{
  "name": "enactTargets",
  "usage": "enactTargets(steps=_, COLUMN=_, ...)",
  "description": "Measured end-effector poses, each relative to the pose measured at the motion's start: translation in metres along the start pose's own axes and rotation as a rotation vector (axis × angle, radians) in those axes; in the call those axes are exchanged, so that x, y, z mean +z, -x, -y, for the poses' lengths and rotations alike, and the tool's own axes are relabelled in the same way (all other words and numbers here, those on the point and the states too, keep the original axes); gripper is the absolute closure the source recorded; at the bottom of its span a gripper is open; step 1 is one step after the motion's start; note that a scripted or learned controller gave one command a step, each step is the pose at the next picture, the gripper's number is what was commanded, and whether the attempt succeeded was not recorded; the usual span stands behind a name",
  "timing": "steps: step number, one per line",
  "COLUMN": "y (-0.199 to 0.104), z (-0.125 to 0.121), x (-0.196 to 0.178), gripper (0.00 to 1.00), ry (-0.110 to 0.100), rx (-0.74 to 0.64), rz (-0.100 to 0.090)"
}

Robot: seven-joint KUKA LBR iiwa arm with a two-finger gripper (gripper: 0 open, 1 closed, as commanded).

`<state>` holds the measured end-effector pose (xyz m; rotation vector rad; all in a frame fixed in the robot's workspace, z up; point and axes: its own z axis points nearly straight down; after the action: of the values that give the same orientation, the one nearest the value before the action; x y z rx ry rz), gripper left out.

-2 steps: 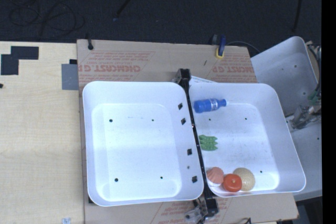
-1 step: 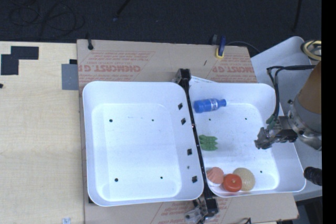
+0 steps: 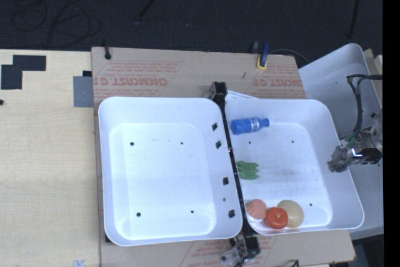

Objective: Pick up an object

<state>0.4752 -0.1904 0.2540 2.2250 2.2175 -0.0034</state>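
In the right bin (image 3: 325,128) a blue bottle (image 3: 249,125) lies on its side near the far left corner. A small green object (image 3: 247,170) rests by the divider at mid-depth. At the near edge a pink piece (image 3: 255,208), a red round object (image 3: 276,217) and a beige round object (image 3: 292,212) sit close together. My gripper (image 3: 342,159) hangs over the bin's right rim, well to the right of all these objects, with nothing seen held in it.
The left bin (image 3: 119,115) lies beside the right one, with a black divider strip (image 3: 226,153) between them. Both rest on a cardboard sheet (image 3: 162,75). A cable (image 3: 357,103) loops above the gripper at the right.
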Motion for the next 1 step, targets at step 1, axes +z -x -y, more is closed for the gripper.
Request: enactTargets(steps=1, y=0.0244, z=-0.0007, x=-0.0312, gripper=1.0, ry=0.002, rx=-0.001, rz=0.0)
